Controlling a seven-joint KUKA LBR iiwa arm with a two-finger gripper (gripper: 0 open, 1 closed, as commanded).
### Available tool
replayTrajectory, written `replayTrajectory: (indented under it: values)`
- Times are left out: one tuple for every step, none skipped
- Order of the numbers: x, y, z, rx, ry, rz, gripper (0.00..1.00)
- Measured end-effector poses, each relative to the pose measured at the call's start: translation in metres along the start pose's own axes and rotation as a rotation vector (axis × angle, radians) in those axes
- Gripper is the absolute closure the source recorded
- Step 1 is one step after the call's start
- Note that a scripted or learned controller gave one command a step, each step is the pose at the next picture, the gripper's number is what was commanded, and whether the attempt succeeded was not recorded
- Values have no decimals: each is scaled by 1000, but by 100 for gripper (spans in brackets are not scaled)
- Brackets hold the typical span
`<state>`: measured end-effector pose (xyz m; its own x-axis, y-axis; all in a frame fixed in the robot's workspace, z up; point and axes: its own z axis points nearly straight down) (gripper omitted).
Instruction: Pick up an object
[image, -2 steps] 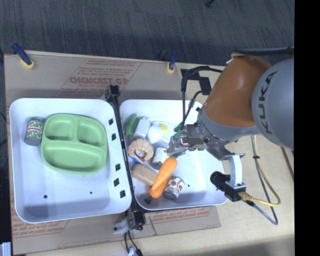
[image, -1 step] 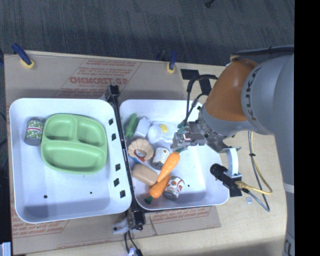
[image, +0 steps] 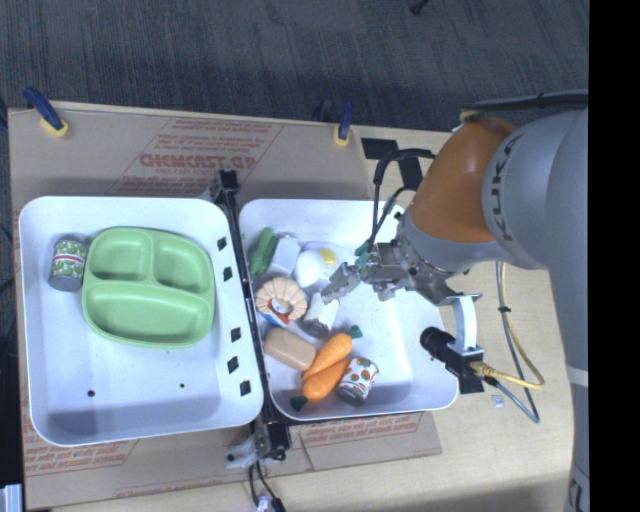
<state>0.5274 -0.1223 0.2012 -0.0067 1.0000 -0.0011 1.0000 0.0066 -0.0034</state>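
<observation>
Several small toy foods crowd the right bin (image: 420, 395), and any of them could serve as the thing to pick up. The gripper (image: 345, 283) hangs low over the middle of that bin, its tips just beside a pale egg (image: 311, 266) and above a round ridged pastry (image: 279, 297); whether it is open or closed I cannot tell, and nothing is plainly held in it. Nearest the front wall lie two carrots (image: 327, 366), touching each other, with a tan bread-like block (image: 289, 349) on their left and a small can (image: 358, 379) on their right. A green vegetable (image: 262, 250) leans along the bin's left wall.

These all look like hollow plastic: light, stiff, smooth and likely to slip or roll. The egg is the worst for that, round and glossy, so a grasp across its widest part would be needed. The carrots taper; I would take one across the thick middle, square to its length. The can should be pinched across its curved sides.

The left bin (image: 40, 400) carries a green divided tray (image: 150, 285) and a second can (image: 68, 263) by its left wall.

Red print on the cardboard under the bins reads roughly "CHEMCAST GP". The arm's casing shows "KUKA" at the right edge. Can labels are too small to read.
</observation>
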Motion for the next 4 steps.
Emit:
replayTrajectory:
  values:
    - [39,-50,-87,-7,0,0,0]
    - [-41,-52,-18,0,-1,1,0]
    - [-82,-14,110,-2,0,1,0]
    - [-82,-14,100,0,0,-3,100]
